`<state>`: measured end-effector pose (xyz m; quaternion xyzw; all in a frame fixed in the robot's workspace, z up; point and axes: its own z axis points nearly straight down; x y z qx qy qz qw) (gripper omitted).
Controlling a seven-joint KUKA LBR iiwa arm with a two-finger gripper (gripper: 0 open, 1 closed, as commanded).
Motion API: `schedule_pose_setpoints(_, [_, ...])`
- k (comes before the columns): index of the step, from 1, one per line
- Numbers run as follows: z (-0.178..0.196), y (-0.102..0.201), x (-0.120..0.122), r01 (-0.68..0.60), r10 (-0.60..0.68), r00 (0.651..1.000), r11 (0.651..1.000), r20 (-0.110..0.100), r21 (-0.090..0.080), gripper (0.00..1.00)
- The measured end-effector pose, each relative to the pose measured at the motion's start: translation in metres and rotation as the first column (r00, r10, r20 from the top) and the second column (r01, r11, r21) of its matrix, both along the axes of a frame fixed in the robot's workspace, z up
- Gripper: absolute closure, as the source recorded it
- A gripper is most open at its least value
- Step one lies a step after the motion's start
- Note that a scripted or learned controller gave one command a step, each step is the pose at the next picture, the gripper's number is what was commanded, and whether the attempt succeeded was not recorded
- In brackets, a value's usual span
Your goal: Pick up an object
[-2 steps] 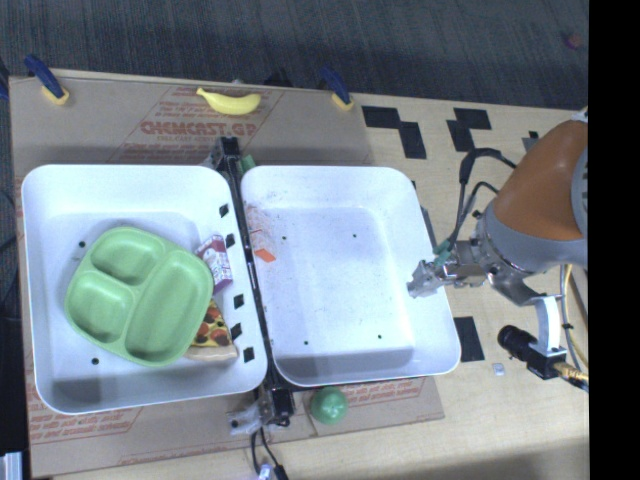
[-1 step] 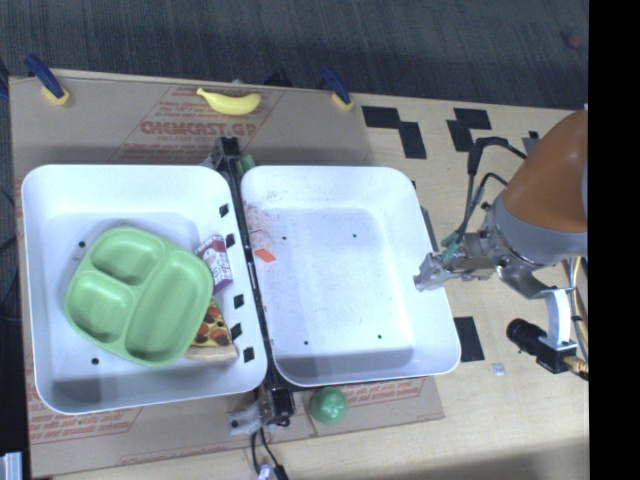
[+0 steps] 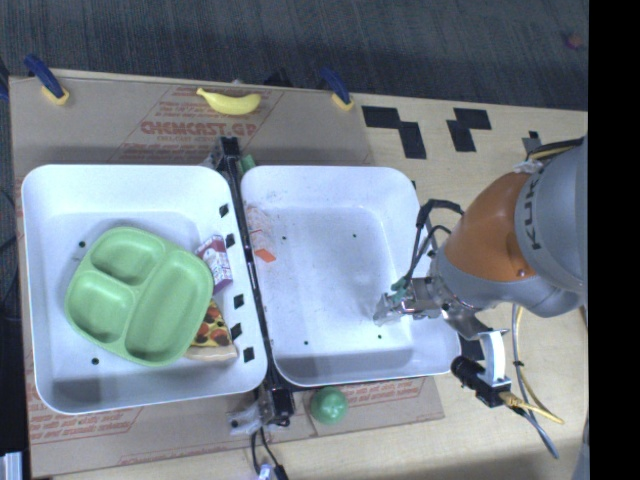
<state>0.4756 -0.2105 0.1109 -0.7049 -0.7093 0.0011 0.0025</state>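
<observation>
The arm reaches in from the right, its orange band sitting over the right bin's far edge. The gripper is low at the right side of that bin, close to the inner wall, and whether the fingers are apart or together I cannot tell (too small and dark against the white). Nothing shows between them.

In the right bin, a small orange scrap lies near the left wall, well apart from the gripper.

Over in the left bin, a green tray with three compartments lies flat. Just beside its right edge sits a purple packet, and a pizza slice peeks out from under the tray's lower right corner.

Outside the bins, a banana rests on the cardboard at the back, a green ball sits on the bench in front of the right bin, and blue clamps grip the cardboard's back edge.
</observation>
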Motion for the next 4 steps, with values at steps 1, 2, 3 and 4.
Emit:
schedule_pose_setpoints(1, [-0.019,0.066,0.001,-0.003,0.003,1.000,1.000,0.002,0.000,1.00])
schedule_pose_setpoints(2, [-0.019,0.066,0.001,-0.002,0.002,1.000,1.000,0.002,-0.001,0.00])
schedule_pose_setpoints(3, [-0.019,0.104,0.101,0.001,-0.001,1.000,1.000,0.004,0.000,0.00])
schedule_pose_setpoints(4, [-0.020,0.110,0.003,-0.001,0.001,1.000,1.000,0.000,-0.001,0.00])
